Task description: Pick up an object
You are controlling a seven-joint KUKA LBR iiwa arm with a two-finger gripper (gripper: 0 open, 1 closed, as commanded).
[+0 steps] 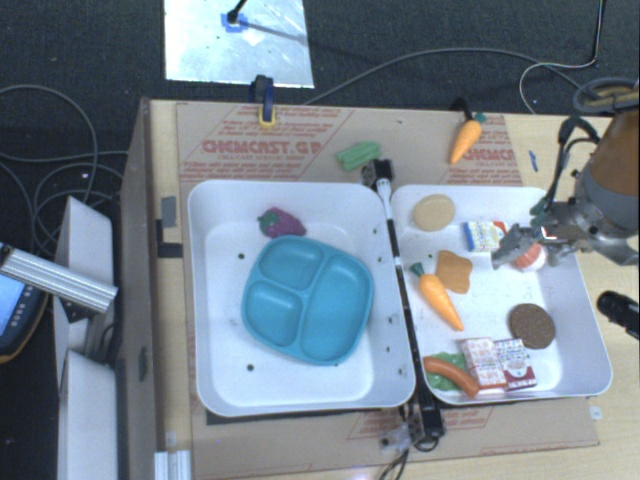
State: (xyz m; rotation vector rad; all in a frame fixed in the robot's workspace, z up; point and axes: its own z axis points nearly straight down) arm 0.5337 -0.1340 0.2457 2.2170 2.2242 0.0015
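Jaws (520, 248) over right bin (590, 353), far edge, beside red-white item (530, 258); grip state: cannot tell.

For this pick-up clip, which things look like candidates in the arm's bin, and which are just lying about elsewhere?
In the right bin, under the gripper:
beige round
small white carton
red-and-white item
carrot
brown disc
red carton

Lying about:
blue divided plate
purple toy
green item
second carrot on the cardboard

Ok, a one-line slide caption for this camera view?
Claw low in the right bin beside a red-and-white toy; blue divided plate in the left bin.
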